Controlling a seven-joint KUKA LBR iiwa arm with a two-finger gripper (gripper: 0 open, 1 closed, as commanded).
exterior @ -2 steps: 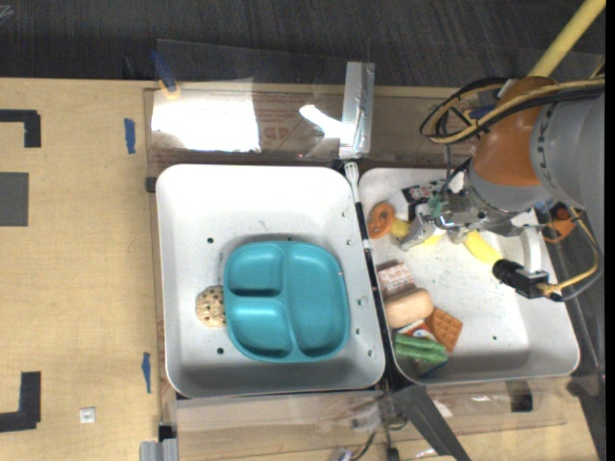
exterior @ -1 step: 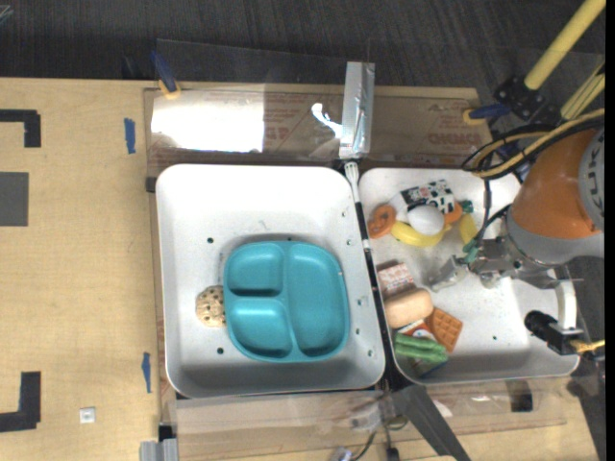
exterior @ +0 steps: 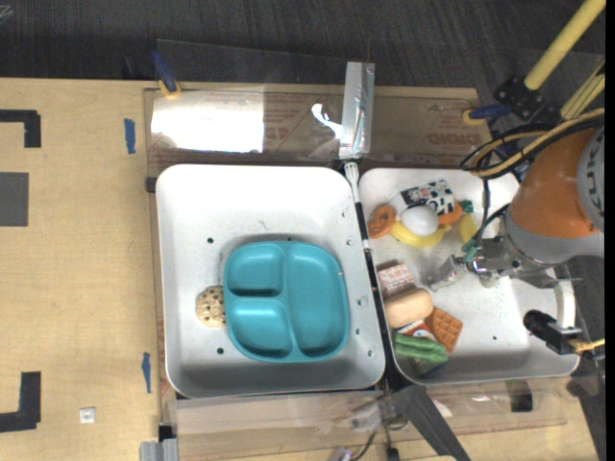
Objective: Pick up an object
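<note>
The right bin (exterior: pixel 504 329) holds several toy foods. At its back lie an orange ring (exterior: pixel 382 221), a white egg (exterior: pixel 419 222) on a yellow banana (exterior: pixel 444 235) and a black-and-white piece (exterior: pixel 430 197). Nearer the front are a brown wrapped packet (exterior: pixel 394 278), a tan bread roll (exterior: pixel 407 307), an orange waffle (exterior: pixel 445 327) and a green vegetable (exterior: pixel 420 350). My gripper (exterior: pixel 452 273) reaches in from the right and hangs low over the bin's middle. It is just right of the packet and above the roll and waffle. Nothing shows in its grasp.
The left bin (exterior: pixel 259 200) carries a teal divided plate (exterior: pixel 285 299) with a speckled cookie (exterior: pixel 210 305) beside its left edge. A clear plastic sheet (exterior: pixel 250 113) and a taped upright (exterior: pixel 357 109) stand behind the bins. Cables and a yellow pole (exterior: pixel 567 32) lie at the back right.
</note>
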